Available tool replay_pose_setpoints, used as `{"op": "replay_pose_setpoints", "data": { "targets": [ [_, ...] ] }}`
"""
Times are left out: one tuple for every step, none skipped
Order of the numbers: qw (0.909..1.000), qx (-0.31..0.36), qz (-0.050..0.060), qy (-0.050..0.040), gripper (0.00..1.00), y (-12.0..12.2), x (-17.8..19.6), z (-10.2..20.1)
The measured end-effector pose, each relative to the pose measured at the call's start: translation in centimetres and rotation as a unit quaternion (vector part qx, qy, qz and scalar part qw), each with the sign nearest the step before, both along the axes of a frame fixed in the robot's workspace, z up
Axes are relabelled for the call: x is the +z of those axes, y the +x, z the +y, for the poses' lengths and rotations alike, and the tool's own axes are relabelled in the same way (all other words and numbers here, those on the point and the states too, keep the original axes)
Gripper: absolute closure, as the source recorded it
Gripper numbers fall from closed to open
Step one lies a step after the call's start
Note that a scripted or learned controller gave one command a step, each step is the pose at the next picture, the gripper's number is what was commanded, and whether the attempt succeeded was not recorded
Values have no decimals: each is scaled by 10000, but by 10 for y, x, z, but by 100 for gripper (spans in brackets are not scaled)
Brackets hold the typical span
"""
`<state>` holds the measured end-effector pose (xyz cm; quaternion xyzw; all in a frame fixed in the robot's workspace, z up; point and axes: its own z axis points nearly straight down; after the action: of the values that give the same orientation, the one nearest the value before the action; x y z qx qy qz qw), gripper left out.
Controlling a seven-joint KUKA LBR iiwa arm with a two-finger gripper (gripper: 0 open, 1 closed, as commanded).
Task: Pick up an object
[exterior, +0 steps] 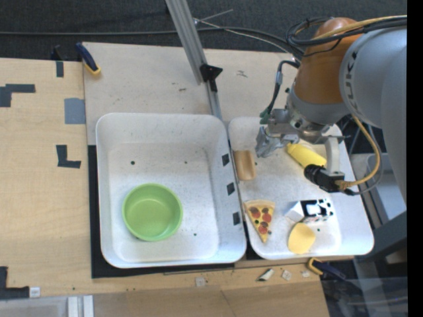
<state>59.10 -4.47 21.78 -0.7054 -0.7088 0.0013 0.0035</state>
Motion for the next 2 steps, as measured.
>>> {"op": "replay_pose_setpoints", "data": {
  "targets": [
    [10000,-1,10,-8,100,-12,-5,44],
    [10000,1,14,-6,100,-29,1,85]
  ]
}}
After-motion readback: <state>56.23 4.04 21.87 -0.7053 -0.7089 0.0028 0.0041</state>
